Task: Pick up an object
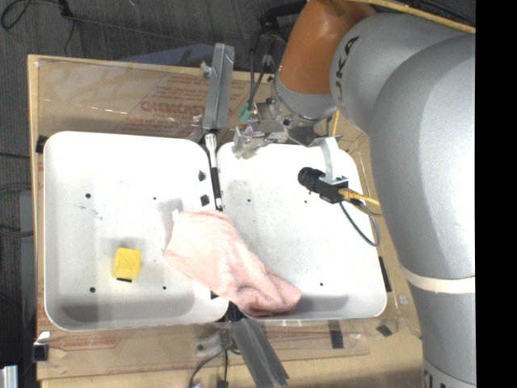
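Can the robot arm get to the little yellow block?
Probably yes. The yellow block lies alone on the left bin's floor, apart from the pink cloth, with nothing on top of it.

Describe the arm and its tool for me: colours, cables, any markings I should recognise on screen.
The arm is bulky, rounded and light grey, with an orange band above the wrist and dark lettering beside that band. A pale seam rings the lower segment. The tool is a cluster of small metal parts. A black connector beside it feeds a yellow-tipped dark cable, and dark wires run by the wrist.
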Available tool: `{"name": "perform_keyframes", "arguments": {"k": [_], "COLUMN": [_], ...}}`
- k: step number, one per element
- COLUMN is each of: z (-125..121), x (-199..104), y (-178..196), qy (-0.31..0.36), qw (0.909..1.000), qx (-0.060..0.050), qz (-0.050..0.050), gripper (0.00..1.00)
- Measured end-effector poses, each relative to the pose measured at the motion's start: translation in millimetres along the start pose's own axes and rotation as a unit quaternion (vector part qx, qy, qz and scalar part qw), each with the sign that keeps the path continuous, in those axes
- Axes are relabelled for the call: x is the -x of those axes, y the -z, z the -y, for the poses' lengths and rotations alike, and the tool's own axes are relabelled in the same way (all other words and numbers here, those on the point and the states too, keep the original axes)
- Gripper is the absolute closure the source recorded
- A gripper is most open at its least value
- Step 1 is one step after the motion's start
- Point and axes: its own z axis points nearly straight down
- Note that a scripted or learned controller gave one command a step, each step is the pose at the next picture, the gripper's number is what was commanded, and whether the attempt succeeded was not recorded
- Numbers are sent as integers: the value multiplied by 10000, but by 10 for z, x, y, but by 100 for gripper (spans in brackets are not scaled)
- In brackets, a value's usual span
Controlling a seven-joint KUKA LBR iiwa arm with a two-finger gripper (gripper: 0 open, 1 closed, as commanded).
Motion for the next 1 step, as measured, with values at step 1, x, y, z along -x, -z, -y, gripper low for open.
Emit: {"name": "perform_keyframes", "arguments": {"k": [1], "z": [141], "x": [-130], "y": [-378], "qy": [-597], "qw": [9982], "qx": [-20], "qz": [-7], "gripper": [100]}}
